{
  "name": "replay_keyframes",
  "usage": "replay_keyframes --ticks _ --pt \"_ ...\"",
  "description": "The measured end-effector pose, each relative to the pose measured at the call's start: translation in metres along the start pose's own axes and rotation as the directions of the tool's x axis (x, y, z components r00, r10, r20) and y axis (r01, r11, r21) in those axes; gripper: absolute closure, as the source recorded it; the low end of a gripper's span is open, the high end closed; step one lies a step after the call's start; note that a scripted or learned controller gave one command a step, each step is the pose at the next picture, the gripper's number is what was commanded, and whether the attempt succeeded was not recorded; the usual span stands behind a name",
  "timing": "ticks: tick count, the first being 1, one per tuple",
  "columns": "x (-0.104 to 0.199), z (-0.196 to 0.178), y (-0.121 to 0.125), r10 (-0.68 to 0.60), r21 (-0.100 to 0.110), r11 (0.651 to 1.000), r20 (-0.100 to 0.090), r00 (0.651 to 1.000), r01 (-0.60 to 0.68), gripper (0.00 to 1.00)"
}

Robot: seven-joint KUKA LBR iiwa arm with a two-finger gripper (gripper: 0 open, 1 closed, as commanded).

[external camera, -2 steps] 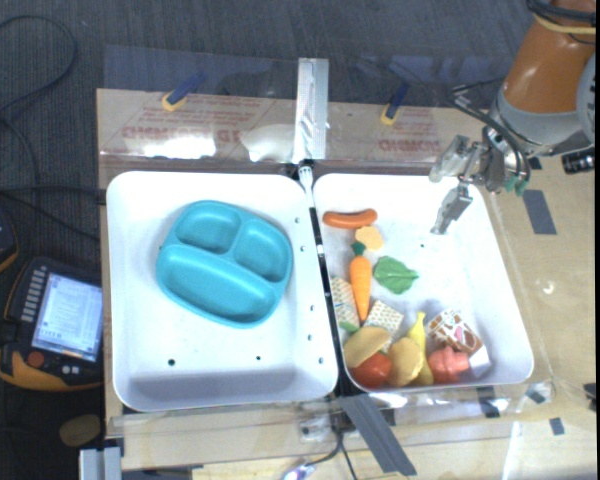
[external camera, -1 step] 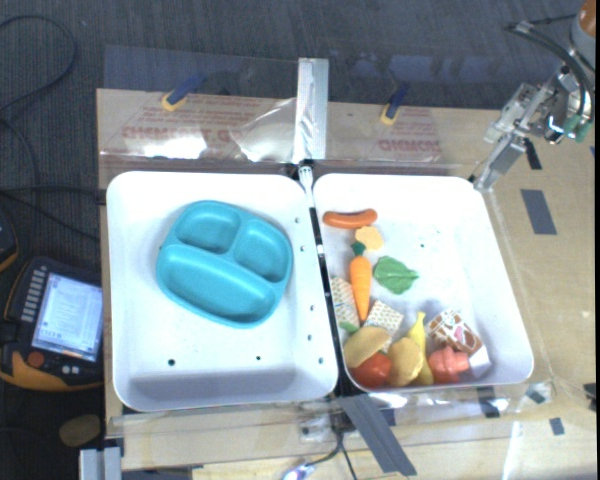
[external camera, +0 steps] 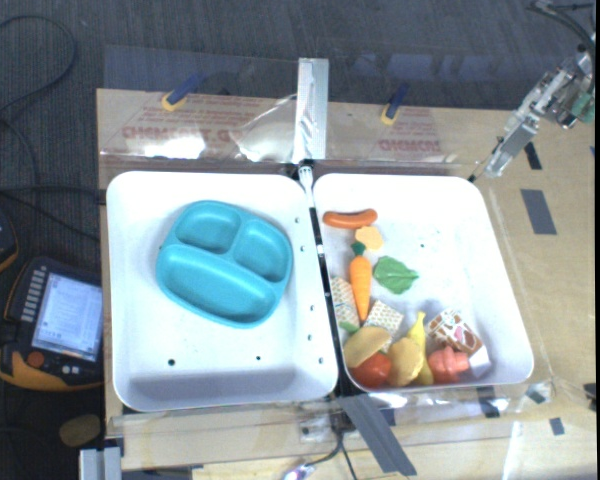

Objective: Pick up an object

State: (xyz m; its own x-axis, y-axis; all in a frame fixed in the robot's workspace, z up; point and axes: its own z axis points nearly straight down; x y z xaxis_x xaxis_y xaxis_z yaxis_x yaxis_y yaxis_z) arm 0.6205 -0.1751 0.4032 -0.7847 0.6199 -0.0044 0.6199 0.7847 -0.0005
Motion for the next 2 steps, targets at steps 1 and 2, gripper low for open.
replay_keyframes --ticks 1,2 --pt "-0.028 0.068 -0.039 0.154 0.001 0.988 -0.002 0.988 -0.154 0.00" --pt "-0.002 0.152 -0.057 0.294 0.002 0.956 -0.003 0.956 -0.294 0.00"
